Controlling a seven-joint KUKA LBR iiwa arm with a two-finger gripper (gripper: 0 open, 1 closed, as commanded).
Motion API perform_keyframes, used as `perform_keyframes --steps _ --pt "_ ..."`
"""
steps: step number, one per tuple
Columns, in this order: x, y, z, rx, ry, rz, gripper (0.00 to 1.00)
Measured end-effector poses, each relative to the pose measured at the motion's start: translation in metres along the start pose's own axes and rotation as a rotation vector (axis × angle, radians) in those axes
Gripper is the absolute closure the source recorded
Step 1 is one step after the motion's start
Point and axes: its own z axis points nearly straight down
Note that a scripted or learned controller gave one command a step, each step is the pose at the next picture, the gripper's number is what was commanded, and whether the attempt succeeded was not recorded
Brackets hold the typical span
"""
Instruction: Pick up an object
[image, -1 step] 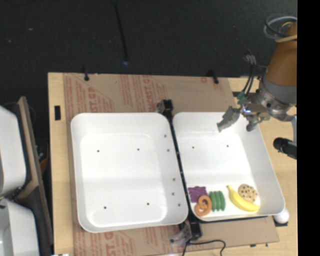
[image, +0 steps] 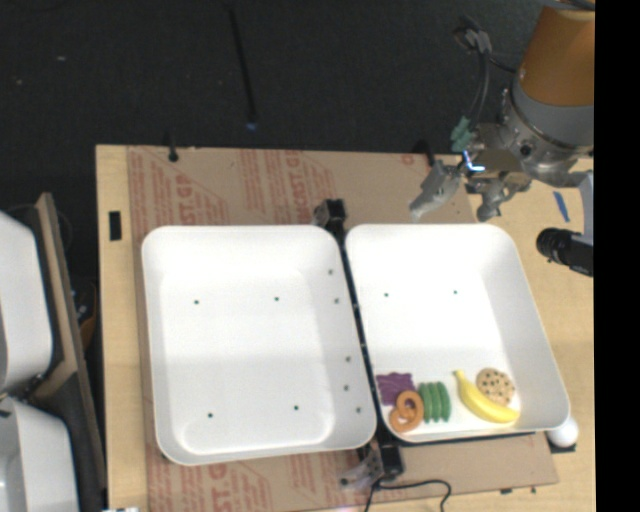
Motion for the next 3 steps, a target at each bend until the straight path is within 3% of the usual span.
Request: perform_keyframes --steps 1,2,3 --pt "0.114 -0.003 -0.058 0.009 0.001 -0.001 0.00" --pt "0.055 -0.068 0.128 0.025 -0.004 0.013 0.00" --pt "0.019 -0.062 -0.022 0.002 -0.002 0.010 0.00"
